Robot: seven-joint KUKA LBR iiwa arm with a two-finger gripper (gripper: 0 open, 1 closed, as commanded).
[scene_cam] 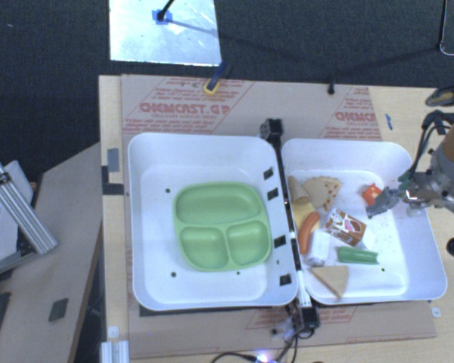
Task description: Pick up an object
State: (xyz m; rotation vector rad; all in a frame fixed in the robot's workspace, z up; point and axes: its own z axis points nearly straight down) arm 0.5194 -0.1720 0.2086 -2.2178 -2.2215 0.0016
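The bench (pixel 174 97) carries two shallow white bins side by side, both of smooth moulded plastic with rounded corners, resting on a flat sheet printed with red lettering.

Left bin (pixel 147 172): holds one pale green divided plate (pixel 222 225) — matte plastic, rounded-rectangular, with one wide compartment at the back and two smaller compartments at the front. The plate lies flat near the bin's centre.

Right bin (pixel 420 271): holds a cluster of small toy food items, grouped toward its left half.
- A tan wedge with speckled surface (pixel 323 190) lies at the back of the cluster.
- An orange-red sausage shape (pixel 309 231), smooth and elongated, lies beside the divider between the bins.
- A small brown-and-white printed packet (pixel 345 228) lies just right of the sausage shape.
- A green flat elongated piece (pixel 357 255) lies in front of the packet.
- A tan triangular slice (pixel 331 280) lies nearest the bin's front wall.
- A small red-orange block (pixel 371 193) sits apart from the cluster, toward the right.

The arm (pixel 452 165) enters from the right edge. The gripper (pixel 386 203) is low over the right bin, just beside the red-orange block. Its metallic grey parts are blurred — whether it is spread or pressed together cannot be determined, nor whether it touches the block.
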